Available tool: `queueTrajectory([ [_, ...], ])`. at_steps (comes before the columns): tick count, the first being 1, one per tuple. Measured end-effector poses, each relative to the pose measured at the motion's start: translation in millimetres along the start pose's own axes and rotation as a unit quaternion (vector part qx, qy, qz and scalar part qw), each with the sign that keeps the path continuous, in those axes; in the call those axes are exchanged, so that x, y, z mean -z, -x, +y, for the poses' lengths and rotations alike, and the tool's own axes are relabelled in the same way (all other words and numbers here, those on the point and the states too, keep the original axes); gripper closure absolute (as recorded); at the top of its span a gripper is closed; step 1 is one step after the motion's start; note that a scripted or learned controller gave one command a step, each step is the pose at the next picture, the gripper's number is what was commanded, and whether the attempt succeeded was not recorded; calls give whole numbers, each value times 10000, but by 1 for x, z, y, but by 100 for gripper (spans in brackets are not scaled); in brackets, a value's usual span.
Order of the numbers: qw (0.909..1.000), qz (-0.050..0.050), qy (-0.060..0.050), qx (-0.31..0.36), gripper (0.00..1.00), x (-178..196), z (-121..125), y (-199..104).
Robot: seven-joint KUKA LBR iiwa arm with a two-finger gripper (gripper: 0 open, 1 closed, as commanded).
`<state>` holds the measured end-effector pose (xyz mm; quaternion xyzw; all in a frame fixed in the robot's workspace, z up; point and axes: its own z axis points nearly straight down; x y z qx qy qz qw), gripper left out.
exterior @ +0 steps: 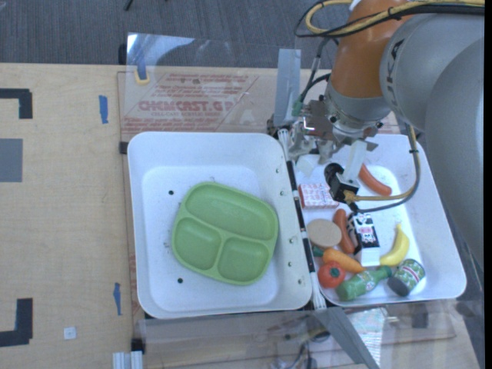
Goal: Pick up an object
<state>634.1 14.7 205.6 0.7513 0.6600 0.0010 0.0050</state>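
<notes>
Objects [346,241]: loose toy food, all in the bin [438,229] on the view's right. Near that bin's left wall you see a red-and-white box [317,195], and just below it a tan round disc [325,233]. A black-and-white packet [366,231] lies near the middle, with a banana [397,246] just to its right. Along the near edge are a carrot [344,261], a red tomato-like piece [330,276], a green item [358,285] and a small can [407,275] with a green label. A red sausage-shaped piece [374,179] lies apart, toward the far side.

Gripper [336,141]: over the far-left part of that bin, above the box, touching no object that you can see. Whether it is spread or closed you cannot tell from this angle.

Other bin [146,206]: holds a green divided plate [224,233], lying flat near the middle. Both bins sit side by side, touching, on the wooden surface [54,229].
</notes>
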Motion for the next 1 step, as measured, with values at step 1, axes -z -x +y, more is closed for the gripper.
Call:
queueTrajectory([
  [1,10000,-5,11,12,100,10,1,0],
])
